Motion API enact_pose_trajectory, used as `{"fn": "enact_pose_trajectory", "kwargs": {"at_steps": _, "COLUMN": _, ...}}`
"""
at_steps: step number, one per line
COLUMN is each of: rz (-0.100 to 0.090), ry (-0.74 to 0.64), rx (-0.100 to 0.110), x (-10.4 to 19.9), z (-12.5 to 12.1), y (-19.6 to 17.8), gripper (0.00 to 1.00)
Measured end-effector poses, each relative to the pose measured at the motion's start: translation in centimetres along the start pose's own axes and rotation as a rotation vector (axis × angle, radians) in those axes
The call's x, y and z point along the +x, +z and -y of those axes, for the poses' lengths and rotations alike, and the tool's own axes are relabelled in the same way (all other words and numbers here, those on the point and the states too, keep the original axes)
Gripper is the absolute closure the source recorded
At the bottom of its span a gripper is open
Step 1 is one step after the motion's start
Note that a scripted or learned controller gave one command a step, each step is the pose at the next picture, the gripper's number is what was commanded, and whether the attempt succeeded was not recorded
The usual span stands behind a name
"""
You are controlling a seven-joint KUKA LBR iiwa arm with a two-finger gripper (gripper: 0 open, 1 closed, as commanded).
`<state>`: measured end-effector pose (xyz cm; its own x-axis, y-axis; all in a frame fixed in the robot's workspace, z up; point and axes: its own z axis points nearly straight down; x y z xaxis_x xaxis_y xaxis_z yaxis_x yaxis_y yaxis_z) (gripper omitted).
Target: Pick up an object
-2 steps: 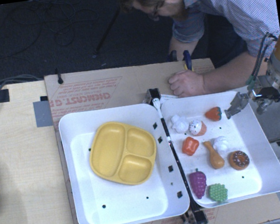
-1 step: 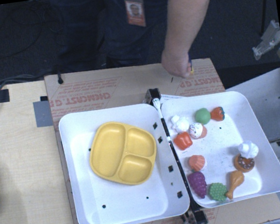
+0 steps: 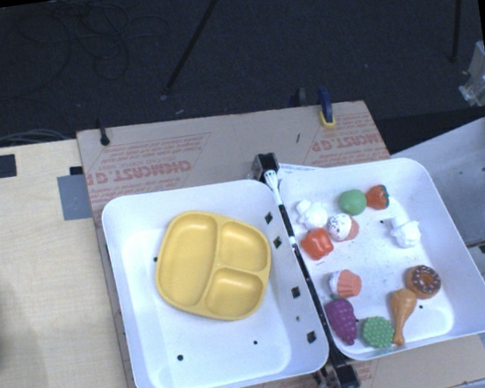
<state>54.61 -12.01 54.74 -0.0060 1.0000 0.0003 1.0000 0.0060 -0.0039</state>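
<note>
The right bin holds a scatter of small toy foods: a green ball and a red piece near the far wall, an orange pepper, a sprinkled doughnut, a drumstick, purple grapes and a green broccoli toward the near rim. Most sit apart, with bare white floor at mid-bin. The left bin carries a yellow divided plate. The claw's state cannot be told.

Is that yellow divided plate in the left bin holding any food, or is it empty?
Empty. All three compartments of the yellow divided plate show bare yellow; the toy foods lie in the right bin.
</note>
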Motion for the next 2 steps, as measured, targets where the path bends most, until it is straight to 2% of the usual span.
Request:
{"fn": "enact_pose_trajectory", "kwargs": {"at_steps": 1, "rz": -0.002, "ry": -0.002, "rx": 0.006, "x": 9.0, "z": 0.9, "y": 6.5, "gripper": 1.00}}
{"fn": "enact_pose_trajectory", "kwargs": {"at_steps": 2, "rz": -0.001, "ry": -0.008, "rx": 0.006, "x": 21.8, "z": 4.7, "y": 12.5, "gripper": 1.00}}
